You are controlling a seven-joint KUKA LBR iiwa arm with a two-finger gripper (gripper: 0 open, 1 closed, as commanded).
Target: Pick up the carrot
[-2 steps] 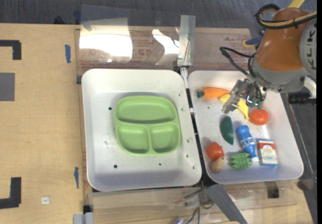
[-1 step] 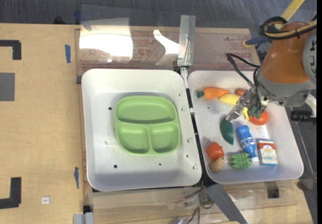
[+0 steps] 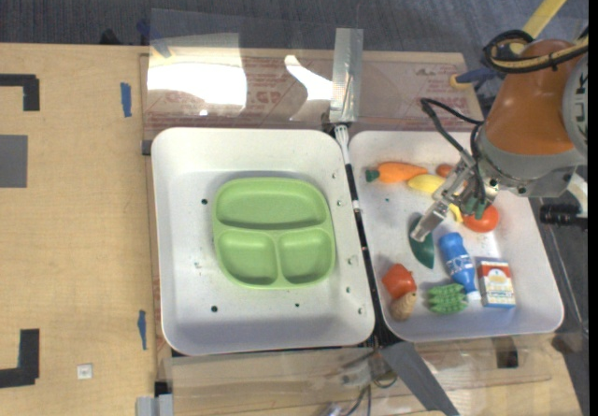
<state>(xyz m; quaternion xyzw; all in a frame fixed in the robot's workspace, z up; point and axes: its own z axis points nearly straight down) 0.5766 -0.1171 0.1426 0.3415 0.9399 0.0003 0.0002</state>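
While the grey arm with its orange band (image 3: pixel 528 106) reaches in from the right over the right-hand shallow white bin (image 3: pixel 551 311), the two-finger gripper (image 3: pixel 428 222) hangs near the middle of that bin, its slim metal fingers pointing down and to the left. They look close together with nothing between them, though at this slant the gap is hard to read, so I cannot tell how far they stand open.

The small orange toy carrot with a green stub of a top (image 3: pixel 400 173) lies at the far side of the same bin, close to the wall shared with the left bin. Its long axis runs roughly left to right, green end toward the divider, orange body toward a yellow toy fruit (image 3: pixel 426 184) that sits just beside it, perhaps touching.

From the fingertips the carrot lies up and slightly left, near but apart. The coming move likely calls for a short shift toward the far wall, with the fingers set across the carrot's narrow width. The yellow neighbour could well be nudged or caught.

A blue toy bottle (image 3: pixel 457 258) and a red toy tomato (image 3: pixel 479 216) lie close by; the green divided plastic plate (image 3: pixel 275 230) rests in the left bin (image 3: pixel 177 246).
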